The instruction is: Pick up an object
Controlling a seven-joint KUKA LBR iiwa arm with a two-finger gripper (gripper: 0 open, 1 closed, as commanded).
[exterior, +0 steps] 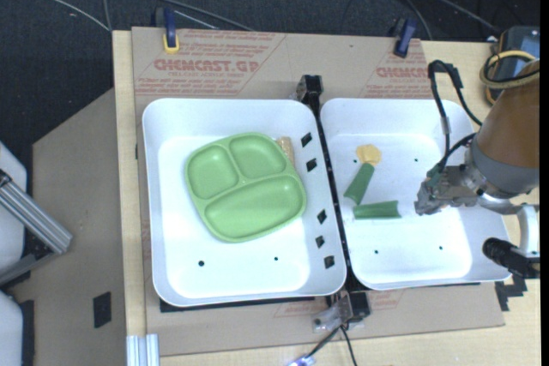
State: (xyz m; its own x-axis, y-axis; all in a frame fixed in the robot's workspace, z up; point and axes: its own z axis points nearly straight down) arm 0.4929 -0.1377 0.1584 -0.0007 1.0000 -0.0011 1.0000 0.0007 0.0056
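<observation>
We see two white bins side by side, and the arm [506, 141] comes in from the right over the right bin [446, 266]. The gripper [436, 195] sits low in that bin, near its right half. Whether it is spread or closed we cannot tell; it is small and dark against the wrist, and nothing shows held in it.

Candidate objects in the right bin: a green block [376, 210] lying flat, a second green stick [360, 182] just above it, and a small yellow piece [369, 154] at that stick's upper end. The left bin [171, 261] holds a green divided plate [246, 186], well away from the arm, with a tan item [285, 152] peeking out at its upper right edge.

Key relation: the green block lies directly to the gripper's left in the view, near but apart, a bare strip of bin floor between them. Its long axis runs roughly left-right, so it points almost at the gripper end-on. The green stick tilts diagonally, its lower end close to the block's left end; touching or not, we cannot tell.

We judge the block the nearest target. A grasp likely needs a short shift leftward and a closure across the block's narrow width, not along its length.
</observation>
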